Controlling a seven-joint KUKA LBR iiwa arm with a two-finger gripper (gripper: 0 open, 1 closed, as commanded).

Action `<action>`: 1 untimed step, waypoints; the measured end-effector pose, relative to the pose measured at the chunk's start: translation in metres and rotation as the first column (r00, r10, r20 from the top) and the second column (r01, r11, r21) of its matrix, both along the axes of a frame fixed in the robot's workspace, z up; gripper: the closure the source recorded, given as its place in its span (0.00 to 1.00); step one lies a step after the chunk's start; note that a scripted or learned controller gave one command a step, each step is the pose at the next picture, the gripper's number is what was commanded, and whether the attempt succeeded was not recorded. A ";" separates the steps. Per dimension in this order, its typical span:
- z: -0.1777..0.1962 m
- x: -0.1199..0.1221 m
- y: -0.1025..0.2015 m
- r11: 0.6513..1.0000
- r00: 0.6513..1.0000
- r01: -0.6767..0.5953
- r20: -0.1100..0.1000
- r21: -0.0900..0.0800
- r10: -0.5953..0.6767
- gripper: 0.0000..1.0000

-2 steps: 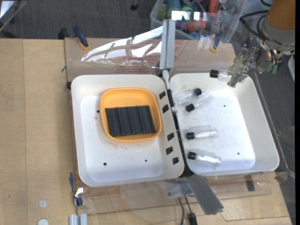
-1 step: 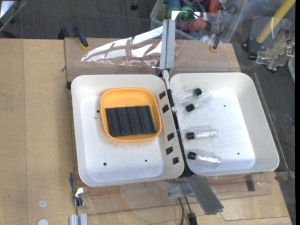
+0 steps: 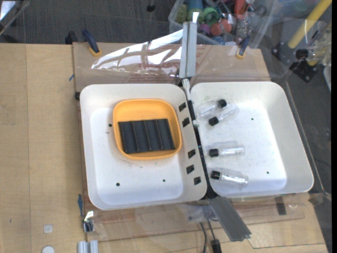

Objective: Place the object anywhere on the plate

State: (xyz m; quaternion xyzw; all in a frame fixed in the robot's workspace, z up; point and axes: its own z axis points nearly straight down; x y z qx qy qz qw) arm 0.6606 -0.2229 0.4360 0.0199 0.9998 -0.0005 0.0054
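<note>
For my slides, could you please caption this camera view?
Orange plate holding a black rack in the left bin; four vials in the right bin.

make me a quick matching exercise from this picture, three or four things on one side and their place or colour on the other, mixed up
Things:
1. plate
2. black ridged tray
3. clear tubes with black caps
4. clear box of coloured toys

Places or colours:
A. in the right bin
B. orange, in the left bin
C. beyond the bins, at the top of the view
D. lying on the plate

Pairs: 1-B, 2-D, 3-A, 4-C
</note>
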 end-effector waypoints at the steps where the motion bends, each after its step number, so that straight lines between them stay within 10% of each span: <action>1: -0.001 0.006 0.001 0.966 0.966 -0.257 -0.001 -0.001 0.257 1.00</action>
